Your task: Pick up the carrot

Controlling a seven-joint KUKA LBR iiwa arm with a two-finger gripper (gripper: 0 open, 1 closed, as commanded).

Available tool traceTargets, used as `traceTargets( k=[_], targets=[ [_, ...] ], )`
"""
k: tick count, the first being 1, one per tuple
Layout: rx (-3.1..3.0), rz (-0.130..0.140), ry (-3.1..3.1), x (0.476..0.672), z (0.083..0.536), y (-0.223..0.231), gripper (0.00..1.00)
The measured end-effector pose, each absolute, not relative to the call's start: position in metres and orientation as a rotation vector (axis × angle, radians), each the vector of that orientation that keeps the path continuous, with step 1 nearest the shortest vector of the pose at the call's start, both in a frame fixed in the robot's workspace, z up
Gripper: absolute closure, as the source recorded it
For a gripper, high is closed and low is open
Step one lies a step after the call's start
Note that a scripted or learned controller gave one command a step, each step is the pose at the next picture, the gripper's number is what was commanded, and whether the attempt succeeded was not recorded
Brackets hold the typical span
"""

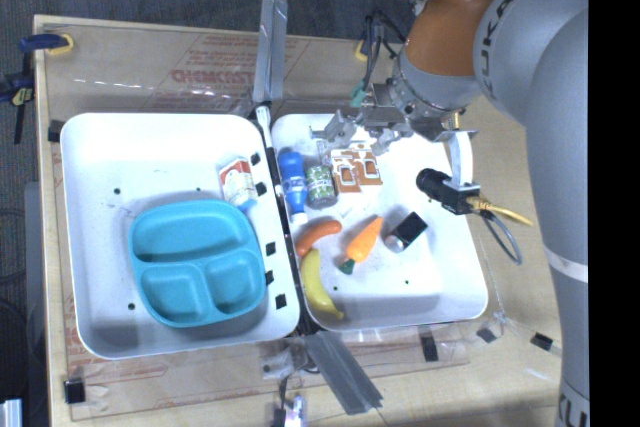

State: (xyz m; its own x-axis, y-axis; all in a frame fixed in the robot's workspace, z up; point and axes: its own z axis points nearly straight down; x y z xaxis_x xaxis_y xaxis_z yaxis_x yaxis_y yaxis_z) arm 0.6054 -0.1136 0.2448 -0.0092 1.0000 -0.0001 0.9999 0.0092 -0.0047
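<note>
You're at approach: gripper near bin's back edge, finger state unreadable. Carrot mid-bin; descend there next.

Left bin: on the worktop, holds a tray; a small carton behind it.
Right bin: beside the left bin.
Carrot: mid right bin, between a sausage and a cylinder.
Banana: before the sausage.
Bottle: along the left wall, a can beside it.
Gripper: above the bin's back.

Blue tray in L bin, banana, bottle
</note>
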Motion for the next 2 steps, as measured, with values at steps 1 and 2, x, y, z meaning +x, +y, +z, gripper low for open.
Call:
traceTargets(
  k=[1, 2],
  targets=[
    [-2.091, 0.005, -2.342, 0.547, 0.171, -0.141, 0.0],
    [-1.924, -0.001, -2.487, 0.497, 0.092, -0.172, 0.0]
  ],
)
